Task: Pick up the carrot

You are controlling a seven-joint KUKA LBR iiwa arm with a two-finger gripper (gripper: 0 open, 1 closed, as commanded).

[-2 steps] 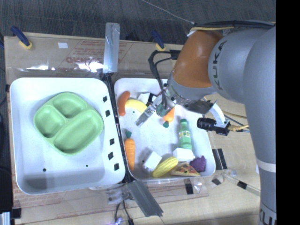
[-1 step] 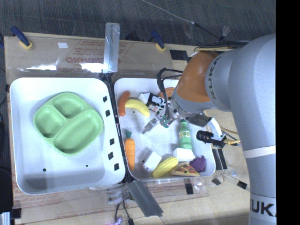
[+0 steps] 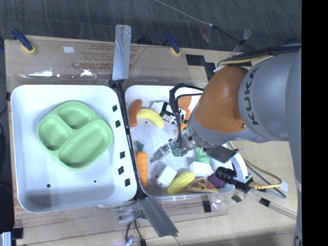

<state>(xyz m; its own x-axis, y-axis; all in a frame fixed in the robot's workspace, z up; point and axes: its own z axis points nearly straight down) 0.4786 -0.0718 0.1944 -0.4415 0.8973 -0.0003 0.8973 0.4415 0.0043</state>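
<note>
Carrot (image 3: 142, 167) near, view-left of hand (image 3: 169, 150).
Long axis crosswise to the line from hand; hand open or closed: can't tell.

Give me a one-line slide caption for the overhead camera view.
Gripper low in the right bin near the carrot by its left wall; green divided plate in the left bin.

A pale wooden bench (image 3: 274, 155) carries two shallow white plastic bins side by side, the left bin (image 3: 20, 137) touching the right bin (image 3: 154, 92). Two blue clamps (image 3: 23, 41) grip its far edge, over what looks like a clear plastic sheet (image 3: 77, 65). Black tape squares (image 3: 197, 61) mark it nearby.
</note>
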